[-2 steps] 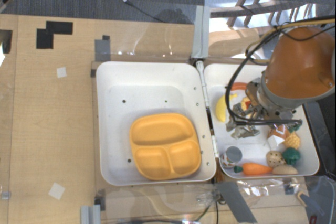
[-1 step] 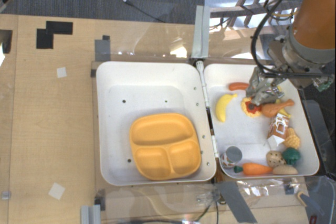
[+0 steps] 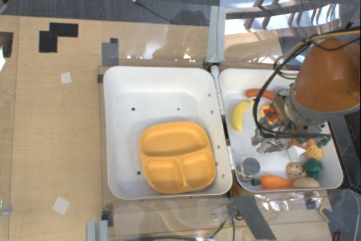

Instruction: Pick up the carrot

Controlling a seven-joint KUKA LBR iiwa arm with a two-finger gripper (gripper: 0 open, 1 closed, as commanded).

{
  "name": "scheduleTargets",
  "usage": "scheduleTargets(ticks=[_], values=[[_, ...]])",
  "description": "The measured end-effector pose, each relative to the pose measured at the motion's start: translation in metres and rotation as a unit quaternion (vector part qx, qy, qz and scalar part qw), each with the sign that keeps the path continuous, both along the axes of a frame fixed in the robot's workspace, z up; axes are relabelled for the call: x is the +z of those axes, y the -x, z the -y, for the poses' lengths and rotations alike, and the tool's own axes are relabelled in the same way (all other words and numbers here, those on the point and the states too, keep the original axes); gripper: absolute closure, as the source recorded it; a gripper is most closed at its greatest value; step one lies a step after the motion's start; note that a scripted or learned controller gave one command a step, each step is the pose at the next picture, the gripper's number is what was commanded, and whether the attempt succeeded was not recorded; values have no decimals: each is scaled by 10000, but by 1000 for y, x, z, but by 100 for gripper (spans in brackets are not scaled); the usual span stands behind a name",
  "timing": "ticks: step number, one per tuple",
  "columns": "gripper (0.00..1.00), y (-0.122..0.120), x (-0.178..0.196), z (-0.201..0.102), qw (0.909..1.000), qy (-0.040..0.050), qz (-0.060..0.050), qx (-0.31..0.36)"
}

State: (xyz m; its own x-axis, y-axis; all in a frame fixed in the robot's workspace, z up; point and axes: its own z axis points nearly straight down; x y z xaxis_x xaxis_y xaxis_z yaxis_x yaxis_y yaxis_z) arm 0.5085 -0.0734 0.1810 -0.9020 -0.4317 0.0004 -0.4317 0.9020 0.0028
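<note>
Bench, pale wood-grain laminate, bearing two shallow white bins side by side, both smooth moulded plastic with rounded corners. Left bin: holds one yellow-orange divided plate, matte plastic, three compartments, lying flat toward the near side. Right bin: crowded with small toy foods. Arm, grey with a broad orange band, entering from the right and hanging over the right bin's middle. Gripper, grey metal, pointed down near the bin floor; how its jaws stand cannot be told, and nothing is seen held. Carrot: orange, smooth, tapered, with a small green stub at its left end; it lies flat along the near wall of the right bin, long axis running left to right, just nearer the camera than the gripper and almost directly below it in the view, apart from it. Banana, yellow, curved, by the left wall. Small grey cup, just left of the carrot. Speckled beige egg-shaped piece and dark green piece, just right of the carrot.
</note>
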Motion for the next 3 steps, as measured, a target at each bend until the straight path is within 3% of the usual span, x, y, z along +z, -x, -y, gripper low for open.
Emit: scheduleTargets(ticks=[1,2,3], values=[[100,-32,93,31,9969,26,85,781],[100,-22,13,72,9986,6,20,534],[100,-95,65,113,9985,30,91,533]])
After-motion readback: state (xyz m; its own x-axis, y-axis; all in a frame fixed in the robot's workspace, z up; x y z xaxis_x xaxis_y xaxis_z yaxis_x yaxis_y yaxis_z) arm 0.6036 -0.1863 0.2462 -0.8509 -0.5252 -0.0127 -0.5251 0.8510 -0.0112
